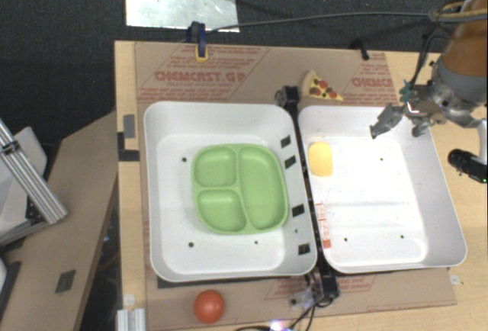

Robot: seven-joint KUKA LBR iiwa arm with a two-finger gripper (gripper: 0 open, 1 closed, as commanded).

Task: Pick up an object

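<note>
Hovering jaws (398, 119) over bin's (396, 245) rim

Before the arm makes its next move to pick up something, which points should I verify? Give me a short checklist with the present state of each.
1. A target lies in the right bin: ok, a yellow object near its left wall.
2. Target is free of neighbours: ok.
3. Gripper is above the target: not ok, it sits at the bin's far right corner.
4. Fingers are open: cannot tell.
5. Green tray in the left bin is out of the way: ok.
</note>
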